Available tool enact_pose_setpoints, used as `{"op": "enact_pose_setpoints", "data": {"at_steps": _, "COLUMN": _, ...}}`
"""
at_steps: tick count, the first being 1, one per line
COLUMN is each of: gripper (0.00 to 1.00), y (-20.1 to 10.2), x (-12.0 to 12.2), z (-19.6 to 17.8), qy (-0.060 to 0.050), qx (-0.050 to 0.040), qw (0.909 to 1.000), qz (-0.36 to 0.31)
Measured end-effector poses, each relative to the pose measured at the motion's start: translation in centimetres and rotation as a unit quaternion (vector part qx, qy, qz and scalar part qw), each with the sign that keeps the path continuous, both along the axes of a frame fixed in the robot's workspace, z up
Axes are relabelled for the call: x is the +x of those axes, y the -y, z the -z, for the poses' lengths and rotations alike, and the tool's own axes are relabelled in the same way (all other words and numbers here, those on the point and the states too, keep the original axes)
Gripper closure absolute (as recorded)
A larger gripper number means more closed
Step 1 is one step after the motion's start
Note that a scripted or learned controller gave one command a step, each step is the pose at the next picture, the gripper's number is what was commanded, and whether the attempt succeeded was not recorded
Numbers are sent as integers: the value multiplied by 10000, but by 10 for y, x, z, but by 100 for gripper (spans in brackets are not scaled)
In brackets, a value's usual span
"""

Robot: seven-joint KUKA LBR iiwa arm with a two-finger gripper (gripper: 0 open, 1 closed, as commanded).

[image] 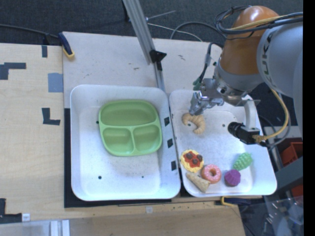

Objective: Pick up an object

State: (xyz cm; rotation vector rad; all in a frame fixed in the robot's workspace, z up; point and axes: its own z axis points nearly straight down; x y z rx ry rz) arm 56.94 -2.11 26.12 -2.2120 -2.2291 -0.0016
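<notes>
Right now hand low in right bin, just above croissant; can't tell if open/closed. Pizza slice, donut, purple fruit near front edge. Green plate in left bin.

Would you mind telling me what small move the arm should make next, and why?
Probably a short descent straight down: the gripper hangs just above the croissant in the right bin, and nothing sits between its fingers yet.
</notes>
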Motion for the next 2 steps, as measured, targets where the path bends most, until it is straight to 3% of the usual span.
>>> {"op": "enact_pose_setpoints", "data": {"at_steps": 2, "gripper": 100, "y": -99, "x": 35, "z": 25, "qy": -10, "qx": -7, "qw": 10000, "qz": 11}}
